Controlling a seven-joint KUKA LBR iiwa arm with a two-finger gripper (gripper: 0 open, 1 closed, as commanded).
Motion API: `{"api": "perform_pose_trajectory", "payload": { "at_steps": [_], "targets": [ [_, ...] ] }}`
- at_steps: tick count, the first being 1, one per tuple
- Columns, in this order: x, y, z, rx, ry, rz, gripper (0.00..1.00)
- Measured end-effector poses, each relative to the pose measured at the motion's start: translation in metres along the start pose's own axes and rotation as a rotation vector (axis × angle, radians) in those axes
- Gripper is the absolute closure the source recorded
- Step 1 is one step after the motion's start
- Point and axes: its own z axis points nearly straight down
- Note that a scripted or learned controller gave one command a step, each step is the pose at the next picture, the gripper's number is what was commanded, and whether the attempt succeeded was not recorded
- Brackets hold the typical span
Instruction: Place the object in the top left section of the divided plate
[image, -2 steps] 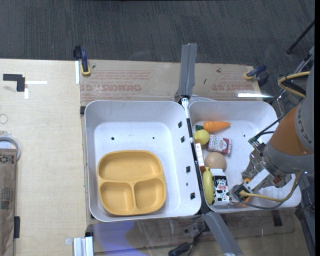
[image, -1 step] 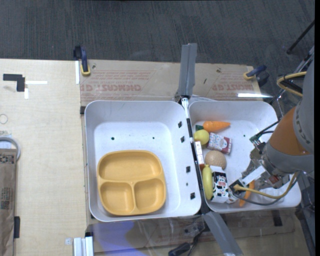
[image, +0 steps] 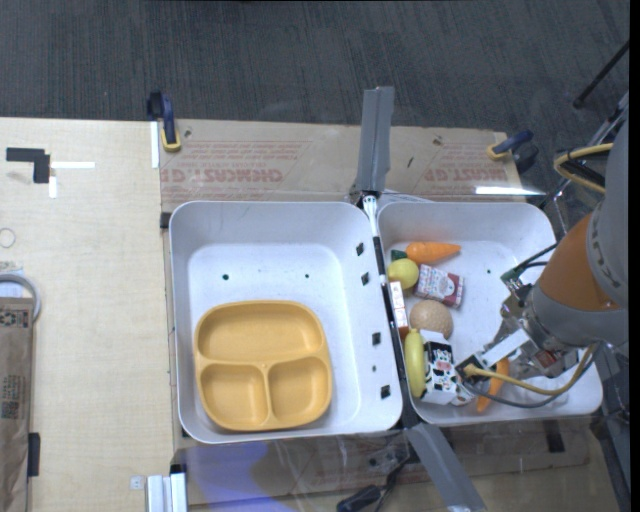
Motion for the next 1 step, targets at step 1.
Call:
{"api": "perform_pose_trajectory", "payload": {
  "at_steps": [1],
  "targets": [
    [0.0037, -0.0059, -0.0004, 0.001, 0.002, 0.128, 1.0]
  ]
}}
